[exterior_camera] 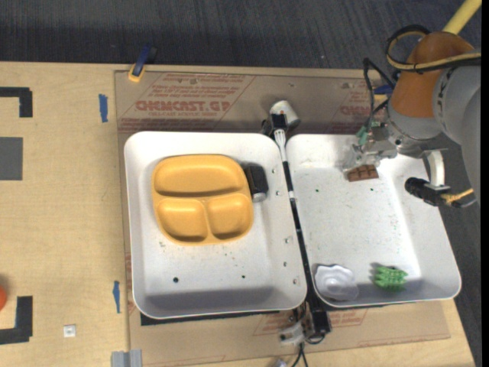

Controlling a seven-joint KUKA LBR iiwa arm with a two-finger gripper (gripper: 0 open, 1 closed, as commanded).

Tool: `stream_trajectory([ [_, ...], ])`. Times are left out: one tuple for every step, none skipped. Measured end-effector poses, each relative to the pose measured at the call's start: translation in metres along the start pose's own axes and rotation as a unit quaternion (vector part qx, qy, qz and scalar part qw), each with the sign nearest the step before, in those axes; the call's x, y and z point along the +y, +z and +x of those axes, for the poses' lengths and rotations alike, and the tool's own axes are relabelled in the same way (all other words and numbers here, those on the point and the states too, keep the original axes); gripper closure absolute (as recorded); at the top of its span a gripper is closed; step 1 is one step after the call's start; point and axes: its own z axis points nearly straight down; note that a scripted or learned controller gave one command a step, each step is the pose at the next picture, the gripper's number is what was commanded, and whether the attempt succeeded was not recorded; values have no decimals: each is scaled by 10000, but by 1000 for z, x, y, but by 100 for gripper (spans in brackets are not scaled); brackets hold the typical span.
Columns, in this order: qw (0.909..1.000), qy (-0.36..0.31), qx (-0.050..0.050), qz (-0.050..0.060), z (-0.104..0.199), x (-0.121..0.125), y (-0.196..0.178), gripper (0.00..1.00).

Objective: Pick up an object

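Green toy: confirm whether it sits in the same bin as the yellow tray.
No, the green toy lies in the right bin, while the yellow tray sits in the left bin.

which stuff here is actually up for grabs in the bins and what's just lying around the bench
For the job:
gripper
brown block
green toy
white cup
yellow divided tray
black object

Lying about:
blue clamp
cardboard sheet
blue tape marks
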Motion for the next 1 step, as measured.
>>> stream_trajectory([
  [9975,700,3,-2,41,4,-58,100],
])
